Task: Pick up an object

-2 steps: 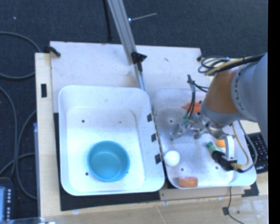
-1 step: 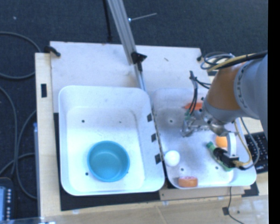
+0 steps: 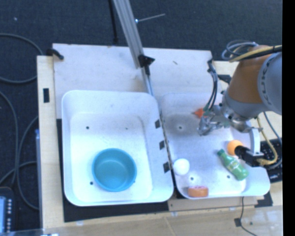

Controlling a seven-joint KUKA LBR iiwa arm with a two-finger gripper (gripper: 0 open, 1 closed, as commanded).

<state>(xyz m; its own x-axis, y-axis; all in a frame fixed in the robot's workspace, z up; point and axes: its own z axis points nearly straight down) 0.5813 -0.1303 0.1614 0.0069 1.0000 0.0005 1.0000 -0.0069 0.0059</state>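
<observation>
My gripper (image 3: 205, 127) hangs over the upper middle of the right bin (image 3: 187, 107), fingers pointing down and left toward the bin floor. A small orange-red piece (image 3: 198, 113) shows just beside the fingers at their upper left; whether it is held I cannot tell. Toward the lower right of that bin lies a green bottle (image 3: 233, 164) on its side, and an orange ball (image 3: 232, 146) sits just above it. Near the bin's front edge there is a white ball (image 3: 181, 166). An orange and pink object (image 3: 197, 191) rests against the front rim.
The left bin (image 3: 73, 107) holds a blue bowl (image 3: 114, 169) at its front. A slanted metal rail (image 3: 130, 28) runs down from the top to the gap between the bins. Cables hang by the arm on the right.
</observation>
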